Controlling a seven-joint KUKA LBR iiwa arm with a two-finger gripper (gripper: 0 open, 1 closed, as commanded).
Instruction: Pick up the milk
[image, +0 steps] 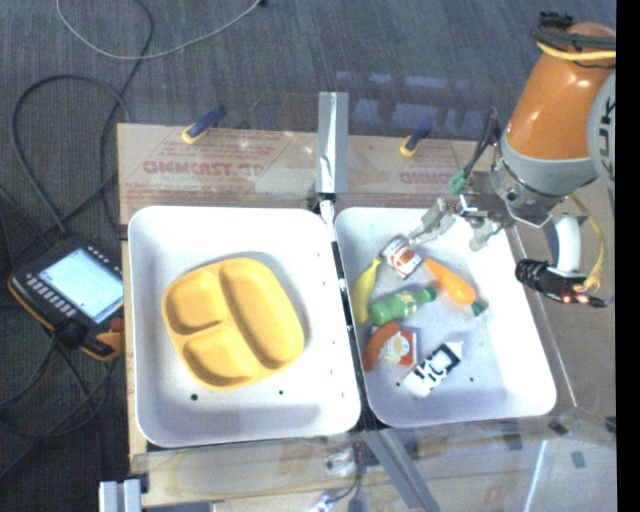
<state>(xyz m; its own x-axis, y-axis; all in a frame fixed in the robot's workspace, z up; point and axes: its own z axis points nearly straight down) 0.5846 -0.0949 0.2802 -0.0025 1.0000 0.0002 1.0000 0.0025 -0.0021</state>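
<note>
Approach step: hand at the right bin's upper edge, fingers spread, holding nothing; milk carton lies lower-centre, so next move likely a descent there.

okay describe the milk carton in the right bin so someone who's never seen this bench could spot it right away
Look at the right-hand white bin, the one without the yellow divided plate. Near its front, below the green bottle and right of the red packet, lies the milk carton. It is the only white item with black patches; its neighbours are green, red, orange or yellow.
</note>
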